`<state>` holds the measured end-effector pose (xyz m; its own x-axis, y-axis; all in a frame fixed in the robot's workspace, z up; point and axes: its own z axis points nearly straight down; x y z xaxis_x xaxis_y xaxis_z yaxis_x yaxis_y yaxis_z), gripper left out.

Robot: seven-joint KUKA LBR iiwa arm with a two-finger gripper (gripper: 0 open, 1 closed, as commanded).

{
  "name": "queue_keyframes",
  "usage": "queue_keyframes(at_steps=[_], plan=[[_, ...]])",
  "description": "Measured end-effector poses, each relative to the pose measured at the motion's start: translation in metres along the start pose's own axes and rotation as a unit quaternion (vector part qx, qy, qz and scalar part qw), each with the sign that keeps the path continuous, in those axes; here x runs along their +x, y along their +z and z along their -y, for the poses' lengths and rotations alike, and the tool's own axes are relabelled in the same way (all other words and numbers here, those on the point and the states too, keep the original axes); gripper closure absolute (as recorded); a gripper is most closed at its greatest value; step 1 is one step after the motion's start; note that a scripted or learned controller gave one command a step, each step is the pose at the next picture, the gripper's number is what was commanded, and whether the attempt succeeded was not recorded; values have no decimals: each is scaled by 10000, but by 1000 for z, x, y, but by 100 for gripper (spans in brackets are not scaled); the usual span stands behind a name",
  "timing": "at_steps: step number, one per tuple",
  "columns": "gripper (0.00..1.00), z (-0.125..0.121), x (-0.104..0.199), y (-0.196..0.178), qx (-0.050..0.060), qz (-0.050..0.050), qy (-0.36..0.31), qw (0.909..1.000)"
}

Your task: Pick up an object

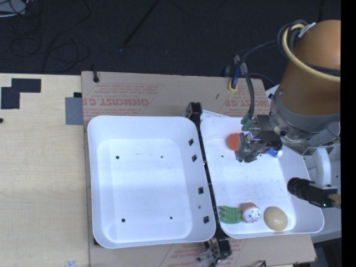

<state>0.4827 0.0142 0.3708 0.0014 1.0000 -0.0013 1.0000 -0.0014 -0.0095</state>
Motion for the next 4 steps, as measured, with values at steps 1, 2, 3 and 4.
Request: queue_keyframes(at_steps=[1,2,3,4], plan=[[100,-1,18,-49,-57,-7,-23,10000],[100,8,62,-103,-61,-12,-32,10000],[100,8,83,20,26,9,-9,10000],[100,-9,174,82,-7,0,-43,10000]])
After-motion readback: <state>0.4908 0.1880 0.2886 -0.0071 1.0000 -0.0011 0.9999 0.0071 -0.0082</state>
